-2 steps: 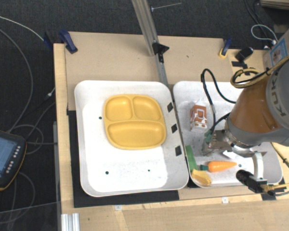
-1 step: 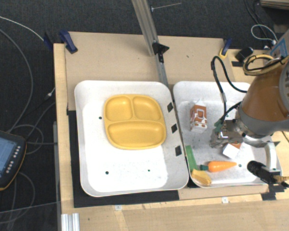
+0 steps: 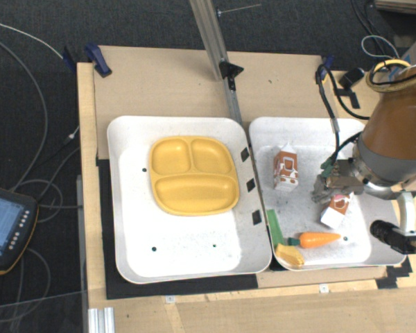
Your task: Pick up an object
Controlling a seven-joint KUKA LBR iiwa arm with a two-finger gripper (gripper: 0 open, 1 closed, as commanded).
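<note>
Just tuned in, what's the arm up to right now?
The arm has reached into the right bin, with its gripper low over a small red-and-white carton. Whether it has a grip is unclear. A second carton, a toy carrot, a green piece and a yellow piece lie nearby. The left bin holds a yellow divided plate.

The left bin (image 3: 125, 207) had open floor along its near half, below the yellow divided plate (image 3: 193, 174), which filled its far middle. In the right bin (image 3: 263, 134), a small carton (image 3: 286, 170) stood left of centre, with bare floor around it and toward the far wall. The arm (image 3: 392, 127) overhung the right side, its gripper (image 3: 331, 189) down just above a white-and-red box (image 3: 336, 210). A carrot (image 3: 319, 239), a green stick (image 3: 273, 225) and a yellow piece (image 3: 290, 256) crowded the near edge.
</note>
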